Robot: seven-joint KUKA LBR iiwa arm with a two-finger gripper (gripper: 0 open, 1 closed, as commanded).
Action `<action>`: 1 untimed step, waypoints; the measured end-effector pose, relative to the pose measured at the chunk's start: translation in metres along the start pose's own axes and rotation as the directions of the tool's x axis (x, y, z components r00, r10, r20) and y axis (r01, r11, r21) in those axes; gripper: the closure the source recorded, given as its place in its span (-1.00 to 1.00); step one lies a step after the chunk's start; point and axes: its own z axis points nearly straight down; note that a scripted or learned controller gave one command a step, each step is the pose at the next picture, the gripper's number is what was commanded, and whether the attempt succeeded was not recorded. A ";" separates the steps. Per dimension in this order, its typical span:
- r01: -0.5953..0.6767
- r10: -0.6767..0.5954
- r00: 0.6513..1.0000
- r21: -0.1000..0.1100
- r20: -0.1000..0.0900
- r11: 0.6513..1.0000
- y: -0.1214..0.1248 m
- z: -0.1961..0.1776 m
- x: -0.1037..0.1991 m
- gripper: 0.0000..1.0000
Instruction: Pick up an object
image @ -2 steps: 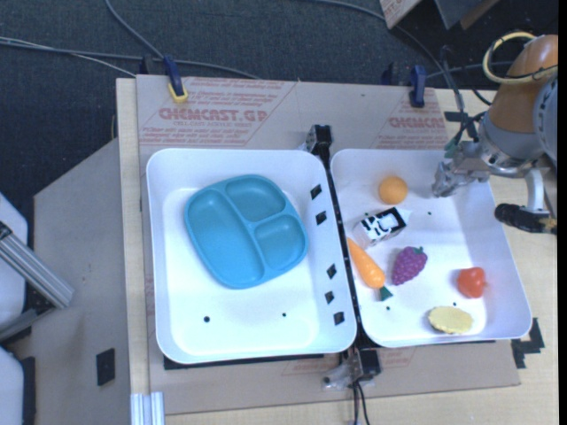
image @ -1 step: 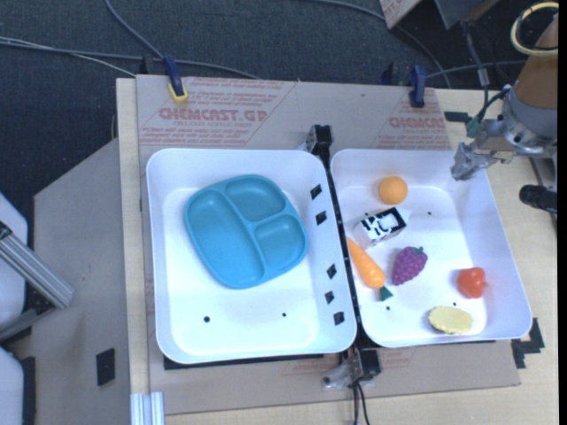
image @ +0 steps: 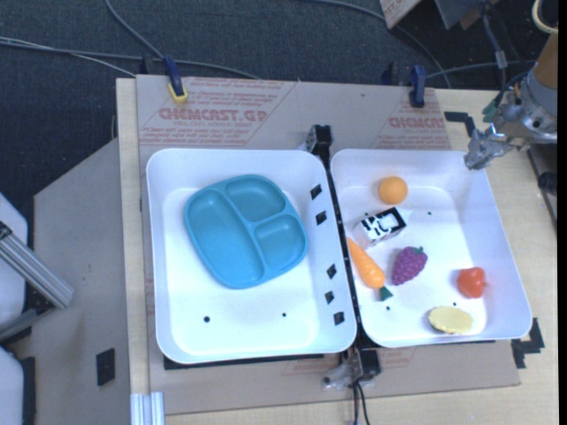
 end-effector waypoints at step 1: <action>0.001 -0.001 1.000 0.001 0.000 1.000 0.001 -0.021 0.000 1.00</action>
